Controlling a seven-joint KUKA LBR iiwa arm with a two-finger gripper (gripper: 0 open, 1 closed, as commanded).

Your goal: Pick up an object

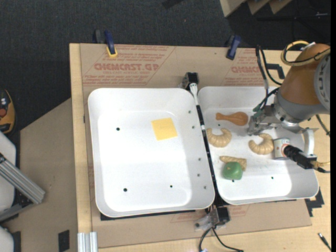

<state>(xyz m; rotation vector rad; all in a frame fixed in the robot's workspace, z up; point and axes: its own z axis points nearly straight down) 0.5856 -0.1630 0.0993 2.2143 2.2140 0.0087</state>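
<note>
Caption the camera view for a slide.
Grey KUKA arm's gripper hovers in right white bin among pastries; flat yellow square lies in left bin.

Even, fairly bright overhead light falls across the counter (pixel 157 62), and both white bins come close to overexposed: the left bin (pixel 105 156) shows a smooth pale sheen with little surface detail. Shadows are soft and short, pooling faintly under the bin rims toward 6 o'clock. The dark floor from 9 to 12 o'clock reads grainy and underlit. Focus is moderate throughout, with small objects slightly soft-edged.
</note>
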